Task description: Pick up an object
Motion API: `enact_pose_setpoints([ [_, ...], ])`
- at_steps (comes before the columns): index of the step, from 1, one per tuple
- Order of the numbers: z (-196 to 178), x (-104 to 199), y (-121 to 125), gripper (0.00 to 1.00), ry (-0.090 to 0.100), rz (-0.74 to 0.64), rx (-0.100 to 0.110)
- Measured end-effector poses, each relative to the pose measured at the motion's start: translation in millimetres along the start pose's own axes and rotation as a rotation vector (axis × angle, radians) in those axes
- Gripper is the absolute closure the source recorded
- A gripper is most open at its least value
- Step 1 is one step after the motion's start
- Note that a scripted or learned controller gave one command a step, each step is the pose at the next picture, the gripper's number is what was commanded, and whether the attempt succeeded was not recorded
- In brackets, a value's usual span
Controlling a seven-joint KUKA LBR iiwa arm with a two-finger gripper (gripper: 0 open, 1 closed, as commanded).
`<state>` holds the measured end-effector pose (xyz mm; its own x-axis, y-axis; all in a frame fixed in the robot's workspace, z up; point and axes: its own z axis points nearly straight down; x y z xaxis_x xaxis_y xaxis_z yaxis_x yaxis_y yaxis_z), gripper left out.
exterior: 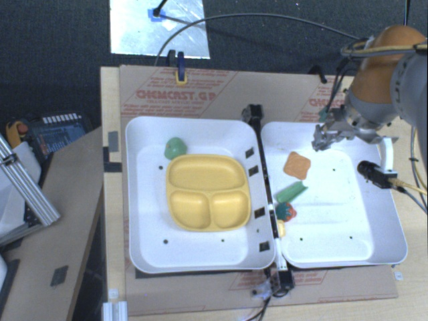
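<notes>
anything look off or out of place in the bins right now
Nothing is spilled or broken. The yellow divided tray lies slightly askew in the left bin. In the right bin, small multicoloured pieces are crowded against the centre divider beside the green piece, which could make them awkward to grasp.

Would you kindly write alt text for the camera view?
The arm's gripper hovers over the right bin, near an orange block and a green piece. The left bin holds a yellow divided tray and green ball.
</notes>
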<state>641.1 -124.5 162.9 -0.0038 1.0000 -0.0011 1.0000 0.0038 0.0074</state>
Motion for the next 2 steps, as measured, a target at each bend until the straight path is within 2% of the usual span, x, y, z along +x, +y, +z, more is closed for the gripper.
enact_pose_setpoints([
  [2,-99,2,-6,1.0,0.0,-0.001,0.001],
])
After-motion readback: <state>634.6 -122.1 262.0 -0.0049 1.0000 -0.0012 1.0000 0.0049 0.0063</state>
